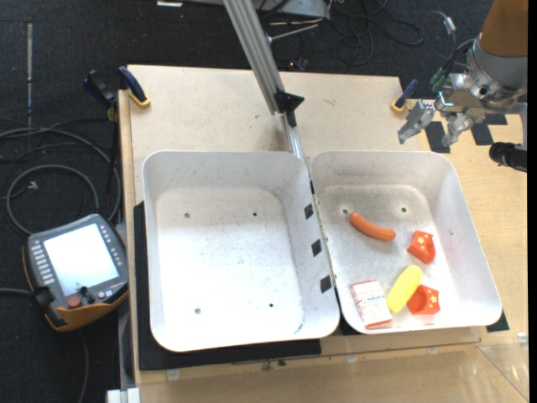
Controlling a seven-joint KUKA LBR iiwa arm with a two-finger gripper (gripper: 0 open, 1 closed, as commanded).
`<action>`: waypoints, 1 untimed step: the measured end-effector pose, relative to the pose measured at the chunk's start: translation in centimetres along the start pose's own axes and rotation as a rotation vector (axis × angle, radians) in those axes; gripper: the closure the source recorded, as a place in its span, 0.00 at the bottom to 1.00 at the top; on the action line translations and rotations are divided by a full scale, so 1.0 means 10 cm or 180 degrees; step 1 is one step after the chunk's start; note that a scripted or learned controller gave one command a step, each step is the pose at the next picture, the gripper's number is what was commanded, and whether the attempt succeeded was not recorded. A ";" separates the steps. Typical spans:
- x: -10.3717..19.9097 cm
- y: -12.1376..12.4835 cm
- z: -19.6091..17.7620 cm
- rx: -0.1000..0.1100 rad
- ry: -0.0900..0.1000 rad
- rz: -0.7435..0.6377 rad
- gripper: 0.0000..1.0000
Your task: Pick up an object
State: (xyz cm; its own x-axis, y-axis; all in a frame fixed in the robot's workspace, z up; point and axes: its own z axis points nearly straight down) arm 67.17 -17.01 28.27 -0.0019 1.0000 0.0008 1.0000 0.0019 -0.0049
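Observation:
The right bin (457, 187) holds an orange sausage (372, 226), a red piece (421, 246), a yellow banana-like piece (404, 286), another red piece (425, 300) and a small white and red box (370, 301). My gripper (435, 128) hangs above the bench behind the right bin's far right corner, apart from all of them. Its two fingers are spread with nothing between them.
The left bin (168, 175) stands beside the right one. A slanted metal pole (256, 44) runs down to the bins' shared far corner. Clamps (134, 86) sit at the bench's back corners. A teach pendant (75, 267) lies on the floor at left.

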 end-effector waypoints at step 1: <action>0.00 0.01 -0.03 -0.0014 -0.0004 -0.0006 0.00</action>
State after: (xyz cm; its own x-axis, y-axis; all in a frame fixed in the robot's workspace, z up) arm 67.24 -16.97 28.60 -0.0038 1.0000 -0.0006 1.0000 0.0038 -0.0004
